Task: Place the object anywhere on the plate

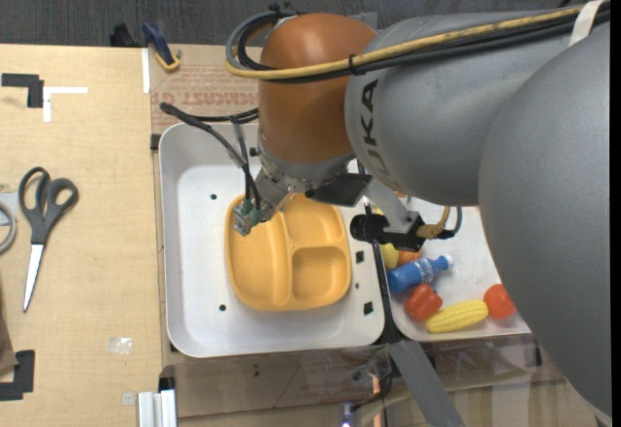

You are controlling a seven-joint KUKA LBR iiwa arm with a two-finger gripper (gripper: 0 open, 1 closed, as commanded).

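The arm hangs over the left bin, above the yellow plate. Toys lie in the right bin: bottle, corn, red pieces.

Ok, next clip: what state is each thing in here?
plate: upright in the left bin, nothing visible in its compartments
blue bottle: lying on its side in the right bin
corn: lying flat in the right bin
scissors: closed, lying on the bench
hand: over the plate's far rim
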